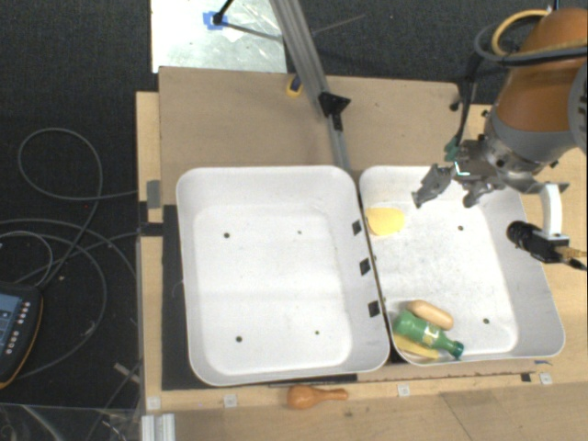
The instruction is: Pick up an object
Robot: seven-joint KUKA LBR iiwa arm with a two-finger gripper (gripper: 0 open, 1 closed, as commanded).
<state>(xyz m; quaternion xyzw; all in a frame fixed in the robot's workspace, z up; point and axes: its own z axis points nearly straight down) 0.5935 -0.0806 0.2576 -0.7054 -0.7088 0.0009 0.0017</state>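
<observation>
Gripper poised over the right bin, nothing picked yet.

The gripper (452,187), fingers spread apart and bare, hangs at upper right; a yellow object (385,220) lies just left of it, a green bottle (427,334) and tan piece (431,314) near the bin's (537,324) lower edge.

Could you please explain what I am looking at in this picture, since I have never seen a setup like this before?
This is one camera fixed above a bench, looking down at a slant. The grey and orange machine at the right is a robot arm; its gripper, a two-finger claw, hangs open over the right bin with nothing between its fingers. Its job is to pick something up. In that bin lie a yellow object near the top left corner, and in the near corner a tan bread-like piece and a green bottle on something yellow. The left bin sits beside it. A small brown gourd-like object lies on the bench in front.
</observation>
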